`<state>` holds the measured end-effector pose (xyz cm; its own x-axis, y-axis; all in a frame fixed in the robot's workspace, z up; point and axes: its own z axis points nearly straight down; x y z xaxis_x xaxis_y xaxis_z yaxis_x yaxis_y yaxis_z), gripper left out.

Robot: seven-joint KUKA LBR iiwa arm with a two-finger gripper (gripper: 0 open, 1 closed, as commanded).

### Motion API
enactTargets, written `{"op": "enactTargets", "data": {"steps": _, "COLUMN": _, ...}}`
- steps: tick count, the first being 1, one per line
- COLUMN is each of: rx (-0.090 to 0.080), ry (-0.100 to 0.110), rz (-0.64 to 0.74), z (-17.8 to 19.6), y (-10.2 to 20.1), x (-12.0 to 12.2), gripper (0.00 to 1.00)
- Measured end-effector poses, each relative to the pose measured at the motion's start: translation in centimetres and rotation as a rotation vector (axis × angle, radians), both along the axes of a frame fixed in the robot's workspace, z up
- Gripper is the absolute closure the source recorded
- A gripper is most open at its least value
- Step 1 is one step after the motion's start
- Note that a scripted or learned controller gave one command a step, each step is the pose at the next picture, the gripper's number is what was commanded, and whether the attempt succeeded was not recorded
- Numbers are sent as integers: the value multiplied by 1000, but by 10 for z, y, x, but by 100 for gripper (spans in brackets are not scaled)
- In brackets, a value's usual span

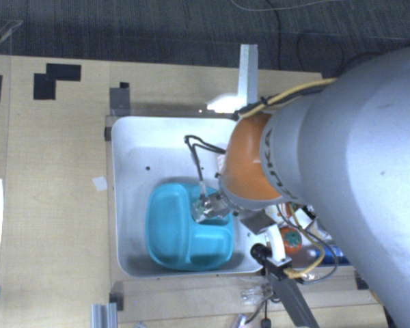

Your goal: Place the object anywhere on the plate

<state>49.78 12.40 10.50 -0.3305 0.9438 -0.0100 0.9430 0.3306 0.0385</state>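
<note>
We see the blue divided plate lying long axis toward the white bin's near wall; gripper at its right rim, finger state unclear; bare bin floor left.

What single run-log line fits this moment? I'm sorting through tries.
arm: over left bin | gripper: above blue plate, fingers unclear | object: not identifiable | placement: unconfirmed
</note>
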Motion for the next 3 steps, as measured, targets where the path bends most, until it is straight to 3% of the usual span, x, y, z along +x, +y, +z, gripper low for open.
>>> {"op": "enactTargets", "data": {"steps": 1, "rx": -1, "ry": 35, "rz": -34, "z": 117, "y": 45, "x": 7, "gripper": 0}}
{"op": "enactTargets", "data": {"steps": 2, "rx": -1, "ry": 32, "rz": -23, "z": 127, "y": 46, "x": 8, "gripper": 100}}
{"op": "enactTargets", "data": {"steps": 3, "rx": 2, "ry": 40, "rz": -247, "z": 26, "y": 77, "x": -12, "gripper": 100}}
